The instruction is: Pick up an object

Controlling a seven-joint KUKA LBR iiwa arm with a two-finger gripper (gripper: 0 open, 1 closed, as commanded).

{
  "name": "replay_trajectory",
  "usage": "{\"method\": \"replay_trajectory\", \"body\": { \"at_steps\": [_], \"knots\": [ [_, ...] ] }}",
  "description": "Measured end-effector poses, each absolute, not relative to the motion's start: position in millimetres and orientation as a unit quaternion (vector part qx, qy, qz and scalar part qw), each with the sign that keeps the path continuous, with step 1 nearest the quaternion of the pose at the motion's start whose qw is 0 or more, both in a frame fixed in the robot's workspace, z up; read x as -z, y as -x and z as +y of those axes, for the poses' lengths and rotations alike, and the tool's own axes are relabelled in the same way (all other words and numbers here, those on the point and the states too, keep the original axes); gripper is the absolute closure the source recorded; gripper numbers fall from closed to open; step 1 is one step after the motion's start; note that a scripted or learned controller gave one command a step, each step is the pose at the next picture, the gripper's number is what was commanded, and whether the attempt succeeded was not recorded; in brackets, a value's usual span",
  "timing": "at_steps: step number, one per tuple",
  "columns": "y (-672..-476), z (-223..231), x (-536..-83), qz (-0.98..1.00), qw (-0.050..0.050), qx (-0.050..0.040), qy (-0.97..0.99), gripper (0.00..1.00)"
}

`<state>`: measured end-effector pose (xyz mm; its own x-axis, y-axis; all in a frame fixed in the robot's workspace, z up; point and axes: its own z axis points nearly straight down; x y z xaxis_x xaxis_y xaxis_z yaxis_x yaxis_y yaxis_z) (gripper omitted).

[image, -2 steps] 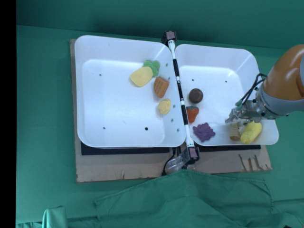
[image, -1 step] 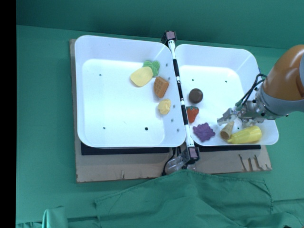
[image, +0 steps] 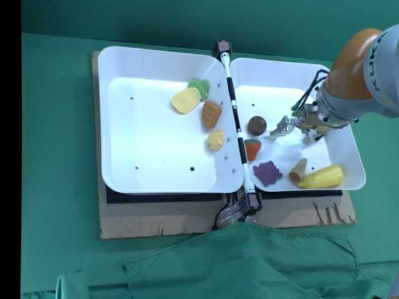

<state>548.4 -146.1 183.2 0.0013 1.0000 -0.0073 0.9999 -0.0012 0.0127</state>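
Camera view from above, at a slant: two shallow white bins lie side by side on a cardboard sheet (image: pixel 124 226) over the green worktop (image: pixel 56 136). Left bin (image: pixel 124 67): a yellow pineapple toy with green leaves (image: pixel 189 97), an orange waffle-patterned piece (image: pixel 211 114) just below it, and a small pale-yellow piece (image: pixel 216 140) lower still, all grouped near the bin's right wall. Right bin (image: pixel 274 67): a brown ball (image: pixel 257 125) near the centre-left, a red-orange strawberry-like toy (image: pixel 252 149) against the left wall, a purple grape cluster (image: pixel 268 173) near the front, and at the front right a tan cone (image: pixel 298 170) beside a yellow corn-like piece (image: pixel 322 177), the two close together or touching. The arm (image: pixel 361 73), grey with an orange band, reaches in from the right. Its hand (image: pixel 293 129) is over the right bin's floor, just right of the brown ball and apart from it; the fingers are spread, with nothing between them. Folded green cloth (image: pixel 249 260) covers the foreground.
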Motion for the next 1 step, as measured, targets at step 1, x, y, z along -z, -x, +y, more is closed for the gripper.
{"method": "replay_trajectory", "body": {
  "at_steps": [1],
  "knots": [
    [-599.1, -137.4, -183.4, 0.706, 0.006, -0.0022, -0.708, 0.00]
  ]
}}
